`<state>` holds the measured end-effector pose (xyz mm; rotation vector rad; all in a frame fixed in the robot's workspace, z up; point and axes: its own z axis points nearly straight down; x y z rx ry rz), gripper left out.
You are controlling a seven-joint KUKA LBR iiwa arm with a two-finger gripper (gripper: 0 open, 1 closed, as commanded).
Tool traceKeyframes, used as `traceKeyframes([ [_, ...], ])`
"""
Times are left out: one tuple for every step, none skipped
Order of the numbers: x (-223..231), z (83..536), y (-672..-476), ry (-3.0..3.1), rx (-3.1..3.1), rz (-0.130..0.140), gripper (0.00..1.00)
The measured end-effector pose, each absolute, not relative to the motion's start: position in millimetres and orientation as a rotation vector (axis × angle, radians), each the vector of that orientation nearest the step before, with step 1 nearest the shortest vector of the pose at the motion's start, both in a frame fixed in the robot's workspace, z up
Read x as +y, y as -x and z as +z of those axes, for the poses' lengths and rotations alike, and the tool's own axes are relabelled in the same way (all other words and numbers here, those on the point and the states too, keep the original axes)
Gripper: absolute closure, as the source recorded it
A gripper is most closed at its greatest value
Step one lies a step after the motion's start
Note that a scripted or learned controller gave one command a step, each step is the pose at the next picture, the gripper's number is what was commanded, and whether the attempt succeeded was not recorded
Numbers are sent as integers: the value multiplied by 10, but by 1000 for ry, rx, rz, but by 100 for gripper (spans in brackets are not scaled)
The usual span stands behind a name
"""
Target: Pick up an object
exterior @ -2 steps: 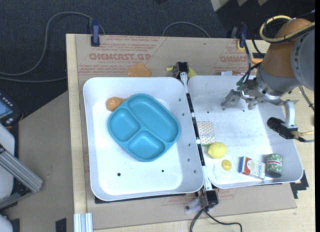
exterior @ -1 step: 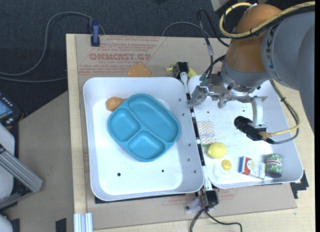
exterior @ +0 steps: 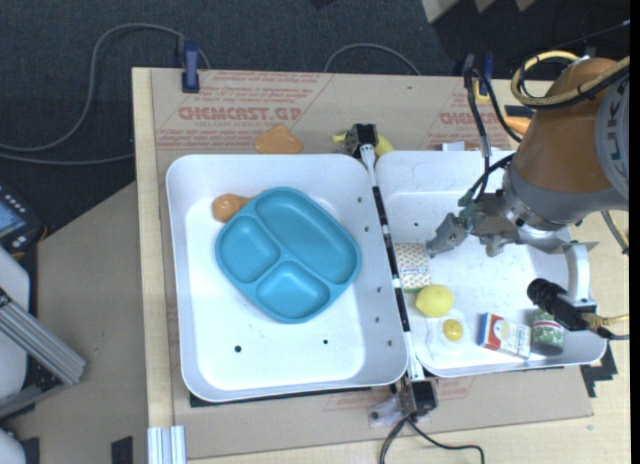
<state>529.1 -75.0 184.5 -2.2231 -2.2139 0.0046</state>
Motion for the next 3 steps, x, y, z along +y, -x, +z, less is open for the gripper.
traceKeyframes([
  [-930,1035,-5076,2220,-2213,8,0],
  [-1090,861,-5023,2221,-2219,-5,0],
  [-1089,946,-5014,2223,-2220,-1,100],
])
